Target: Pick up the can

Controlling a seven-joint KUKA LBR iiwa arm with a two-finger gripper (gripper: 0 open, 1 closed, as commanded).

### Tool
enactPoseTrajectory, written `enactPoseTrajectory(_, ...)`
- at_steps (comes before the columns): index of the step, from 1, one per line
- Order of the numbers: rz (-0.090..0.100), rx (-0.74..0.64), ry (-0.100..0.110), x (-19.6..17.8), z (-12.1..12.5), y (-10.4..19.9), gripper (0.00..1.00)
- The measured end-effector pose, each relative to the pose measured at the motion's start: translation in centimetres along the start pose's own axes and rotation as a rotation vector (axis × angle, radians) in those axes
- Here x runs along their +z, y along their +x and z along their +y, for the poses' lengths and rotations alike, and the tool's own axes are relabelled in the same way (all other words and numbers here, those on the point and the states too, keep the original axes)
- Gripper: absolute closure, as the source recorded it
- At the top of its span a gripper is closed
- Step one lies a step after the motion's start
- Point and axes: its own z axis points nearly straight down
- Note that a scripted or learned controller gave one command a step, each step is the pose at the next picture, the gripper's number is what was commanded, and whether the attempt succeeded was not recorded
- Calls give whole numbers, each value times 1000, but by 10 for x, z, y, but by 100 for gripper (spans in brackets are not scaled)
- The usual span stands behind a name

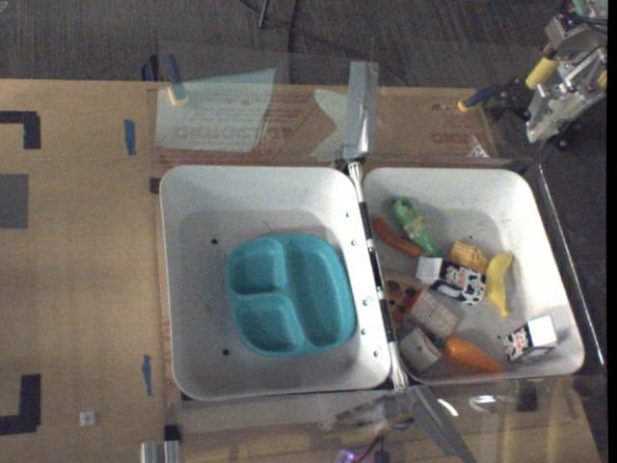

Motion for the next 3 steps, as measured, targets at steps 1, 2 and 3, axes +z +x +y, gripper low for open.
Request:
enactPoseTrajectory(1,0,109,0,8,1,13,100)
enactPoseTrajectory(2,0,-138,-1,21,19,11,100)
enactPoseTrajectory(3,2,-585,4,-36,1,20,100)
